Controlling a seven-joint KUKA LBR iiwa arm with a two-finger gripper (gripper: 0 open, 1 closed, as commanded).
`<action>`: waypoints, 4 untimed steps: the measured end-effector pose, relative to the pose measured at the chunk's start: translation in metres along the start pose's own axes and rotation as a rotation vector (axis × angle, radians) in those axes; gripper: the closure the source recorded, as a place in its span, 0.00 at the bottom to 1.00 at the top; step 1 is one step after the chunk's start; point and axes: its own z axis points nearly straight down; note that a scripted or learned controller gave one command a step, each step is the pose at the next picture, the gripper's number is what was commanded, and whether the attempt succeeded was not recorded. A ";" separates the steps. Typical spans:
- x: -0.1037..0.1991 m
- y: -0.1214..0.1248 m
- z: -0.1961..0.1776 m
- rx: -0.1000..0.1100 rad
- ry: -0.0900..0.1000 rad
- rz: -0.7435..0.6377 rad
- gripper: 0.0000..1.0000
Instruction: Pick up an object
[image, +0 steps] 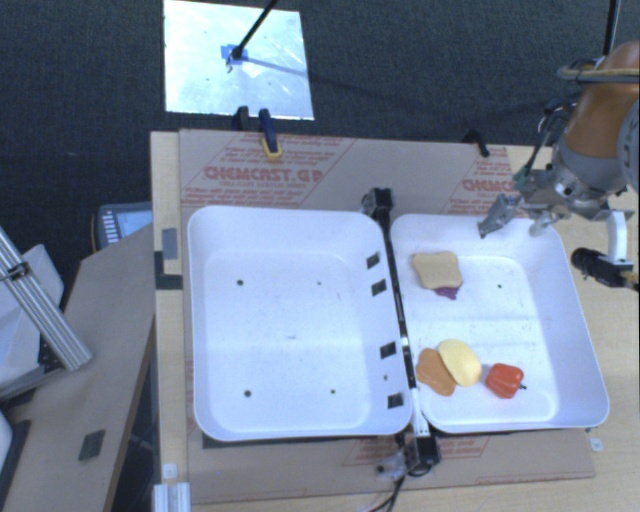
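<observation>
Right shallow white bin holds a tan slice, orange piece, yellow lump and red pepper; gripper hovers above its far rim, fingers spread, empty.

Take the black divider between the two bins as your landmark: everything to its left, the whole left bin, gives you open floor to pass. To its right, a tan slice lies near the divider toward the back, and an orange piece, a yellow piece and a red pepper crowd the front. You have bare floor between those two groups and along the far right wall.
</observation>
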 end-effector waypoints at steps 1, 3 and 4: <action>-0.013 -0.083 -0.021 0.004 0.000 0.006 0.00; -0.038 -0.068 -0.354 -0.012 -0.007 0.006 0.00; -0.034 -0.065 -0.359 -0.006 -0.003 -0.004 1.00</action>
